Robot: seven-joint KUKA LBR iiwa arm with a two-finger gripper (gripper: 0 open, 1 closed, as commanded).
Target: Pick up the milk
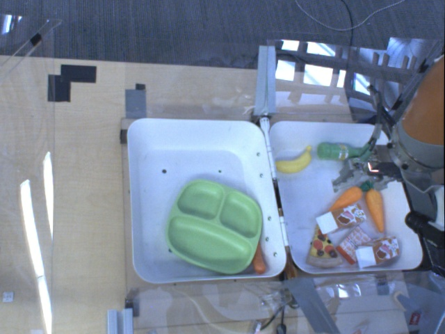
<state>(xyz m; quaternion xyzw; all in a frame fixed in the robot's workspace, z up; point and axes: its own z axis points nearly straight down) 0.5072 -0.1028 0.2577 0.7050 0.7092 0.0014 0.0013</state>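
Note:
A small milk carton (344, 218) with a white end and a red-brown label lies on its side in the right bin (299, 193), near the middle front. My gripper (360, 171) hangs over the right bin's upper right part, above and a little right of the carton and apart from it. It sits just below a green bottle (335, 151) and just above two carrots (363, 199). Nothing shows held in it.
Also in the right bin: a banana (294, 161), a pizza slice (322, 245), a red-and-white box (354, 240) and a second similar carton (379, 250). The left bin (149, 186) holds a green divided plate (214, 226) with a small orange item (259, 261) at its edge.

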